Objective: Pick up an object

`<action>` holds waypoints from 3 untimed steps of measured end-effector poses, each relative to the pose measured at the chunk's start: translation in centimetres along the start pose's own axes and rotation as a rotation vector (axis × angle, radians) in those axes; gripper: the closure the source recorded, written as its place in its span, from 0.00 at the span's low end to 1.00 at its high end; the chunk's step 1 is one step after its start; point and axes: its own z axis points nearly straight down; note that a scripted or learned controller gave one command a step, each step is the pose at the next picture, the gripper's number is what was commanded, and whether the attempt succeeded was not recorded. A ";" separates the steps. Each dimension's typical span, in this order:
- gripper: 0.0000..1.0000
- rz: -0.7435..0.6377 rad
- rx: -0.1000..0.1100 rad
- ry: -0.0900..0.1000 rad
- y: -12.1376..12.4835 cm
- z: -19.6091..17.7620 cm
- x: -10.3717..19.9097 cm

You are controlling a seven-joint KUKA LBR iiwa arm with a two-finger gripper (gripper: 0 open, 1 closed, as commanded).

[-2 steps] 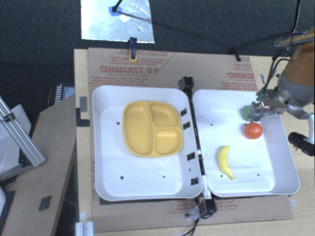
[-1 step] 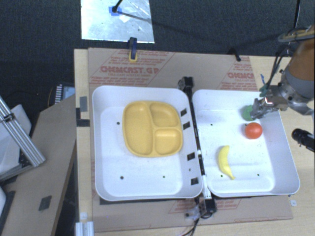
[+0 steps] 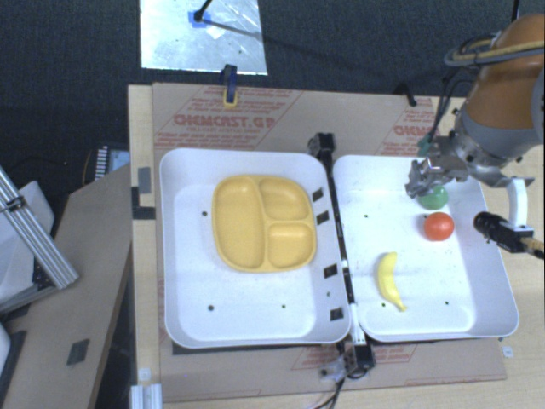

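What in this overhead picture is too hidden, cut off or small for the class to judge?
- Green object, camera view: the gripper covers its top, so its shape and any grip are unclear.
- Arm: cut off by the right edge.
- Lettering on the board: too faint to read reliably.

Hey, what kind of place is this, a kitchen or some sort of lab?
Most likely a robotics lab bench, not a kitchen: an orange-banded robot arm reaches over two white bins, and the banana, tomato and yellow divided plate look like plastic practice props.
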 end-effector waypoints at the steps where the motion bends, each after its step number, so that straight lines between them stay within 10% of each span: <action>1: 1.00 0.000 0.003 0.000 1.1 1.7 5.0; 3: 1.00 -0.001 0.000 0.001 4.9 1.7 16.3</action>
